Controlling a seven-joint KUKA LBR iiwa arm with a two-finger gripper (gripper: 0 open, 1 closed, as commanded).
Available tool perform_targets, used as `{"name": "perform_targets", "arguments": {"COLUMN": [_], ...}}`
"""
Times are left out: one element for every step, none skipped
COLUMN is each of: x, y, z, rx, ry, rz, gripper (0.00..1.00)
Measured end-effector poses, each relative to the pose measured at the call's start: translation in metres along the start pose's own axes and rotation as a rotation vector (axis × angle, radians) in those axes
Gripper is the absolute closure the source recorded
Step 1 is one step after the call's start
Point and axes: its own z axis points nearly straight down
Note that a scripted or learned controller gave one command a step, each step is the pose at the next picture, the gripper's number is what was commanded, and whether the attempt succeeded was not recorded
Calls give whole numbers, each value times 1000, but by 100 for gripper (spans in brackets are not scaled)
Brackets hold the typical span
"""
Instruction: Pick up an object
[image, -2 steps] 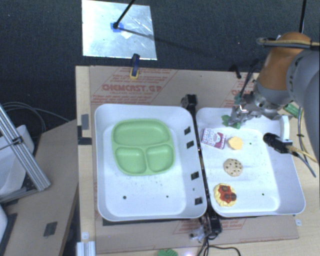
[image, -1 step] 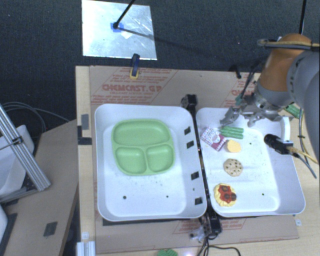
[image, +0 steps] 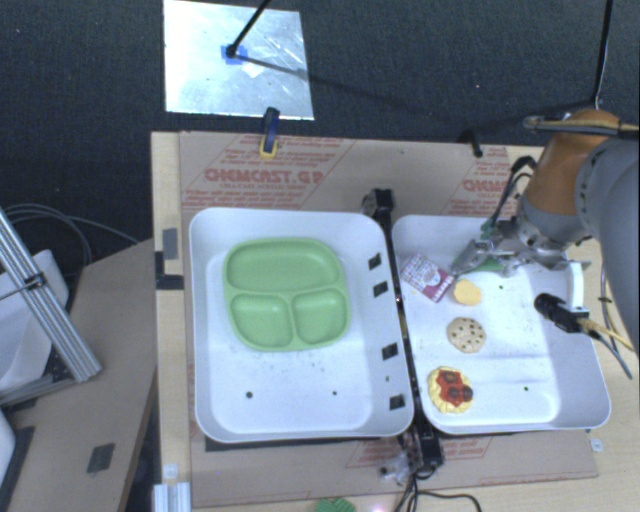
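From where I stood, the claw (image: 472, 258) hung low over the far part of the right bin (image: 580, 400), though I could not tell how it was set; just beside it on the near side lay a small yellow piece (image: 467, 293), with a pink packet (image: 425, 277) toward the left bin (image: 300, 415). Nearer me sat a cookie (image: 465, 334) and a pizza slice (image: 451, 389). The yellow piece looked like light, stiff, smooth toy food, best pinched across its rounded sides.
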Motion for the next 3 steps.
{"name": "perform_targets", "arguments": {"x": [-37, -36, -36], "y": [19, 21, 21], "z": [-5, -18, -17], "rx": [-3, -11, -9], "ry": [3, -2, -2], "rz": [-2, -7, -9], "gripper": [0, 100, 0]}}
